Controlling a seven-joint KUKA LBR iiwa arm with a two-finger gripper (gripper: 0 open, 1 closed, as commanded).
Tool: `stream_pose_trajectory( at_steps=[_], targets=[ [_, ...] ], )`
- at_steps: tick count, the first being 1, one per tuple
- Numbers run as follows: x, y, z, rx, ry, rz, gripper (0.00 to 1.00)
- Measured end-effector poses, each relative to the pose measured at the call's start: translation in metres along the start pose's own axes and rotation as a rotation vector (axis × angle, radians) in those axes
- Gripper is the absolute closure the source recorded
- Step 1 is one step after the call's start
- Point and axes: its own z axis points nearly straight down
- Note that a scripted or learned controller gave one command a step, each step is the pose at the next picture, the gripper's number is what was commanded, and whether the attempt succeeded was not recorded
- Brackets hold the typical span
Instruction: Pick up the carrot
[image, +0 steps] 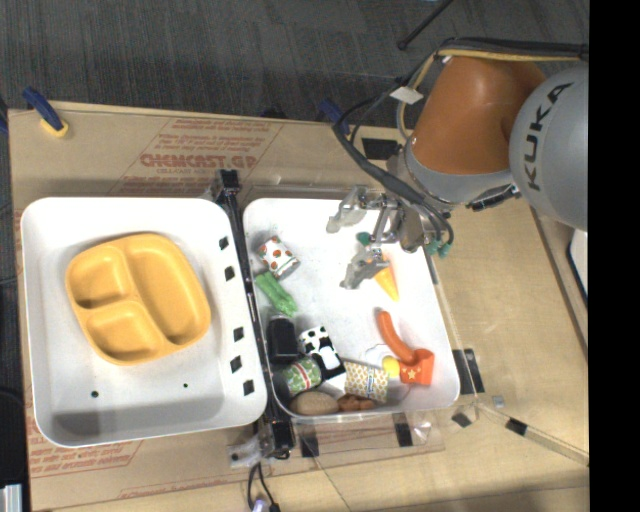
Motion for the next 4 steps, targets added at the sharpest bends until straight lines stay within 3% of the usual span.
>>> stream_pose_trajectory(
  at_steps=[1, 2, 3, 4],
  targets=[
    [-0.012, -0.06, 0.107, -0.002, 0.009, 0.149, 0.0],
    [-0.02, -0.093, 0.165, -0.002, 0.004, 0.28, 0.0],
    [-0.023, -0.091, 0.153, -0.001, -0.002, 0.27, 1.0],
    [-0.025, -0.089, 0.142, 0.001, -0.006, 0.261, 1.0]
  ],
)
